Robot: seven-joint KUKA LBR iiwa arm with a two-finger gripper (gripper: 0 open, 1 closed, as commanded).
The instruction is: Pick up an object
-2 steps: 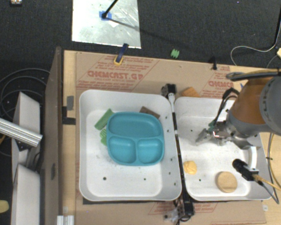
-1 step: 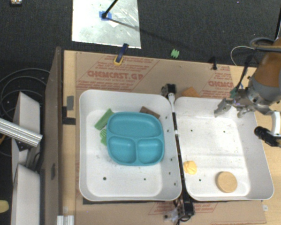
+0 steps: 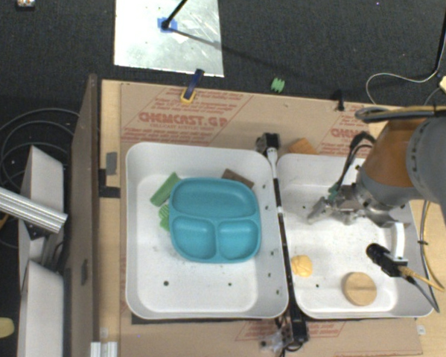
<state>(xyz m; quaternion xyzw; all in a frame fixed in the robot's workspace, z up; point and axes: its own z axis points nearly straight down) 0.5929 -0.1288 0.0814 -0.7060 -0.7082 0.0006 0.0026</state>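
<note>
Hovering low over the right bin [image 3: 395,299], the gripper [image 3: 320,210] has its fingers spread apart, holding nothing. Near it lie a yellow lump [image 3: 302,265] and a round wooden disc [image 3: 360,288]; a blue divided tray [image 3: 213,219] fills the left bin [image 3: 147,282].

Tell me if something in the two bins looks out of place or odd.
The blue divided tray in the left bin lies tilted over other items: a green piece and a brown piece stick out from under its edges. In the right bin nothing stands out.
</note>
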